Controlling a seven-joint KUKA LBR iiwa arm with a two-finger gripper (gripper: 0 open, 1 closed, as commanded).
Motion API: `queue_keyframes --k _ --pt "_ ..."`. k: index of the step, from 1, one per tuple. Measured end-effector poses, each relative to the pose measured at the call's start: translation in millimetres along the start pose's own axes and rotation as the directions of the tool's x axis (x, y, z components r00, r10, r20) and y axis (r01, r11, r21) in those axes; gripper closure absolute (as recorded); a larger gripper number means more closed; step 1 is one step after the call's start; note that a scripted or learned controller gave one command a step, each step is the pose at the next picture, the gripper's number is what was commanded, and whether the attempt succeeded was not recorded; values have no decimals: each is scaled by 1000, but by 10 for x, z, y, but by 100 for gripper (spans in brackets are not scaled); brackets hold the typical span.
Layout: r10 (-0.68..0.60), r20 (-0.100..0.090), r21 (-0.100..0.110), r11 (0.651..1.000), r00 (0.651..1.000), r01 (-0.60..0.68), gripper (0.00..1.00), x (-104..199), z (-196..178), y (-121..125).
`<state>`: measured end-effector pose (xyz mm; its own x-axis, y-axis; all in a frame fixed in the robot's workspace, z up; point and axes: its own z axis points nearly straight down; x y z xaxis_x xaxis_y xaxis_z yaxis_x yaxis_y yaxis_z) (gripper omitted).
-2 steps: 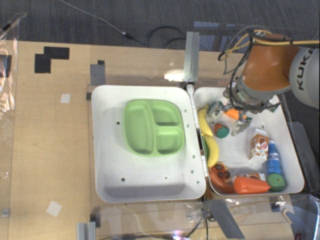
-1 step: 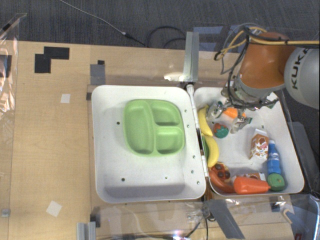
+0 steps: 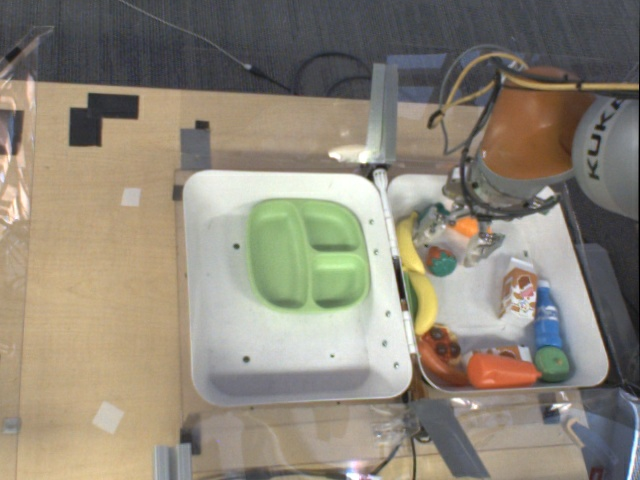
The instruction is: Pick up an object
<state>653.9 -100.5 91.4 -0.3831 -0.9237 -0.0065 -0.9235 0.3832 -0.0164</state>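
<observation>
The arm (image 3: 530, 128) reaches in from the right and hangs its end effector (image 3: 458, 236) low over the upper left part of the right bin (image 3: 585, 268); the step in hand looks like the descent onto a target, with nothing lifted yet; a small orange object (image 3: 465, 227) sits between the metal parts of the tool, but from this slanted height it is not plain whether it is clasped or merely lies beneath them, so I cannot tell whether the end effector is open or closed. Just below the tool lies a small red and green piece (image 3: 441, 262), perhaps a toy strawberry, and just left of it a yellow banana (image 3: 414, 273) runs along the bin's left wall; farther down the bin are a small carton (image 3: 518, 292), a blue bottle (image 3: 547, 324) with a green cap (image 3: 553, 363), an orange carrot-like toy (image 3: 500, 371) and a dark red item (image 3: 440, 353), all well apart from the tool. The left bin (image 3: 215, 298) on the desk (image 3: 90, 298) carries a green divided plate (image 3: 305, 253). The next move, as I judge it, calls for a firm closing on the orange object and then a straight rise; the crowding is the risk, since the banana and the red piece lie near enough to be nudged or caught along with it.
</observation>
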Motion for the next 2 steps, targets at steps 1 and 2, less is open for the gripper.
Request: queue_keyframes --k 1,2 --pt "2 6 9 1000 1000 -2 100 -26 -142 -27" --pt "3 6 8 1000 1000 -3 0 -28 -134 -22"
